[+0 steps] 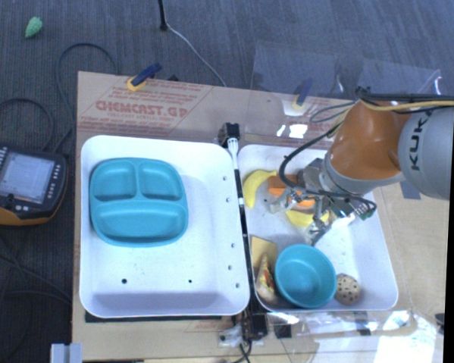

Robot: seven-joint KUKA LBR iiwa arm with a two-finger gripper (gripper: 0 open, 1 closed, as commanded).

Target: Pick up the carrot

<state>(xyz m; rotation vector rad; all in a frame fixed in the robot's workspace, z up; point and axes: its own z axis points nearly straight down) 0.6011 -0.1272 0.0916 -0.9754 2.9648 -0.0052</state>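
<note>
End effector (pixel 311 207): I see it low in the right bin (pixel 375 253), grip state I cannot tell.
Carrot (pixel 278 191): orange, just beside the banana (pixel 255 184).
Teal bowl (pixel 305 274): nearby.

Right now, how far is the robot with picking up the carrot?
Done: the gripper has reached the right bin, low over the orange carrot beside the banana. In hand: nothing visibly held. Left: grasping and lifting the carrot.
</note>
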